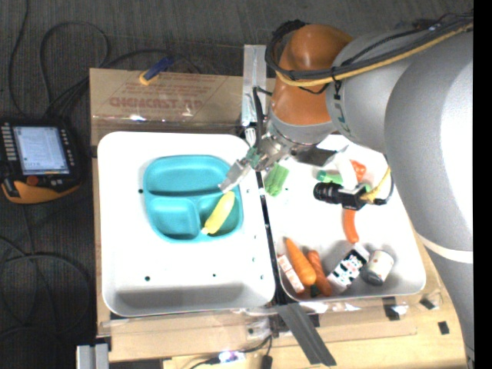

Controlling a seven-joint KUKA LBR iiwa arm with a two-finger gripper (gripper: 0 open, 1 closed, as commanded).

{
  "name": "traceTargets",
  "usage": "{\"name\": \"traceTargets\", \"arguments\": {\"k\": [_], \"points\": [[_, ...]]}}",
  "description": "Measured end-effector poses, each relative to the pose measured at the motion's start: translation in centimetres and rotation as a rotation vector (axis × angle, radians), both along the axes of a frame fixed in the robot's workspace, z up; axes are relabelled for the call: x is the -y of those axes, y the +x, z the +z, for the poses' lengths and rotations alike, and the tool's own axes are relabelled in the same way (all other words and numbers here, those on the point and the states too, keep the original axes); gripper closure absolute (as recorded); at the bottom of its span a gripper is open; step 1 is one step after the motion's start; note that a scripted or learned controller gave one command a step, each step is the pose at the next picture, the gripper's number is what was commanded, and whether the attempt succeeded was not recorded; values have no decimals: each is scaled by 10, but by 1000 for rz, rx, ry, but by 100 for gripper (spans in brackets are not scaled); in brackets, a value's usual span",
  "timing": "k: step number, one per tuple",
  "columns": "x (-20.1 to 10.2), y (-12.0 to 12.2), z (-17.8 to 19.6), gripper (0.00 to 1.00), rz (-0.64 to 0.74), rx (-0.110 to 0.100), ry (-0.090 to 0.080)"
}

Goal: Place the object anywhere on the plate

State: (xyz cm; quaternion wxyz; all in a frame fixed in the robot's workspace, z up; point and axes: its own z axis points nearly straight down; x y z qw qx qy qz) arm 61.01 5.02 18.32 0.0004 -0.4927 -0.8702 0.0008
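Camera view is showing the gripper (240, 169) hanging over the teal plate (181, 177), though I cannot tell its grip state. Just below it, the banana (219, 213) is lying in the plate's right compartment, its long axis running lower-left to upper-right. It is looking light, smooth and soft-skinned, best pinched across its middle.

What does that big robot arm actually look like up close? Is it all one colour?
Not quite. The arm is a thick, rounded, smooth grey shell, with a glossy orange band above the wrist. Black and yellowish cables run along its outside toward the wrist. Below the band sits a grey metal wrist piece, tapering into the gripper, a slim metallic part far thinner than the arm.
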Motion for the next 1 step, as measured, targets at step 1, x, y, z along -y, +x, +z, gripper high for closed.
{"name": "traceTargets", "arguments": {"k": [1], "points": [[-16,-33,16,0,217,1,0]]}}
